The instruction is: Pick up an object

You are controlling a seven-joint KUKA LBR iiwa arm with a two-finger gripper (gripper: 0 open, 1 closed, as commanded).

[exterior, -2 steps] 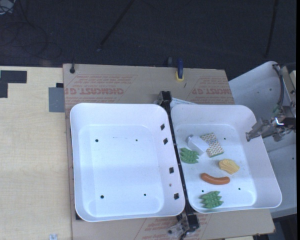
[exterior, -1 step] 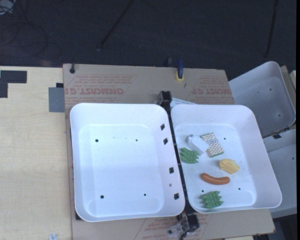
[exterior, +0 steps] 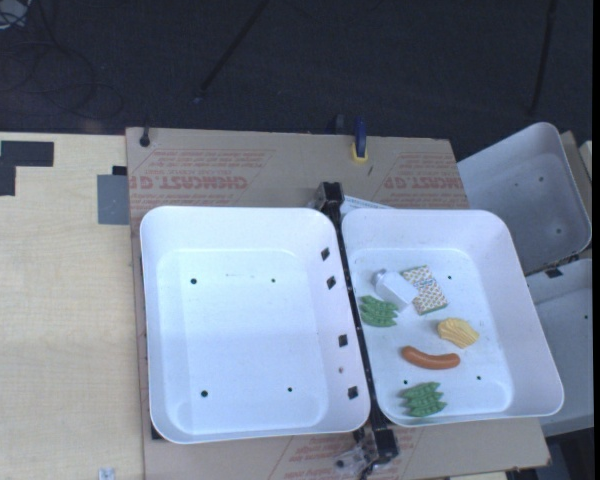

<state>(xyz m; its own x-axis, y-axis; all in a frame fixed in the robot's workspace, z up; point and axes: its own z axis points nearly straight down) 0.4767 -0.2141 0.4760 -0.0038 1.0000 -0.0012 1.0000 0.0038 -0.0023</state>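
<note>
Noted green leafy piece (exterior: 421, 399) nearest, in right bin (exterior: 525, 303), orange sausage (exterior: 430, 358) just beyond. Could not tell state of jaws.

The robot's colours, shapes, cables and markings cannot be told from this frame. Off the bench's right edge, just beside the right bin (exterior: 536, 340), lie pale grey panels (exterior: 525, 193) with rounded corners and a few small dark holes. Whether they belong to the robot cannot be told.
</note>
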